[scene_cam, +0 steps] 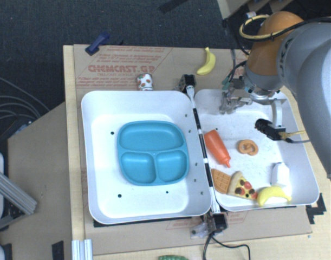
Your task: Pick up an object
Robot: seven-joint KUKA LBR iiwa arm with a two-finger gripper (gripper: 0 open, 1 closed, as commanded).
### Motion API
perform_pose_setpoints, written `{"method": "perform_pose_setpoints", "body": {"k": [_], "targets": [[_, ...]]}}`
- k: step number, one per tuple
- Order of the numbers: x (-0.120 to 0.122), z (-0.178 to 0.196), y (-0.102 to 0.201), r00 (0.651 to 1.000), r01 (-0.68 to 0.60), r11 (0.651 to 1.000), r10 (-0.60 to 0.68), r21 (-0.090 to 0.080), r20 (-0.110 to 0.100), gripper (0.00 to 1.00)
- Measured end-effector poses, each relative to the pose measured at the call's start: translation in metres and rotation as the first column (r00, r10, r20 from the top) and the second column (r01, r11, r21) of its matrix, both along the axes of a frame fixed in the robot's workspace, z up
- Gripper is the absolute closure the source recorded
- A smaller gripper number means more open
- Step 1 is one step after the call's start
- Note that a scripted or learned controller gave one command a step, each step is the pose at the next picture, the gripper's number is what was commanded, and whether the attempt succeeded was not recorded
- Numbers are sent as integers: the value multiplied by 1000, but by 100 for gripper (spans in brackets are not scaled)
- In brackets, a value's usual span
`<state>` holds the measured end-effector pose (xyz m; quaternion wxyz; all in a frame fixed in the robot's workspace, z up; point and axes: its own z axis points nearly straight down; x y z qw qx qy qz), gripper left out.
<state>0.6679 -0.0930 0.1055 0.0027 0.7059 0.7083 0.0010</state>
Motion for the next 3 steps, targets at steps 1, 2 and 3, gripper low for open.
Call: {"method": "perform_pose_setpoints", "body": {"k": [1, 2, 3], "targets": [[1, 10, 0, 1000, -1, 1000, 1, -1, 2, 100], [-1, 149, 42, 1000, 2, 1000, -2, 2, -2, 100], [-1, 149, 68, 1000, 2, 1000, -2, 3, -6, 100]]}}
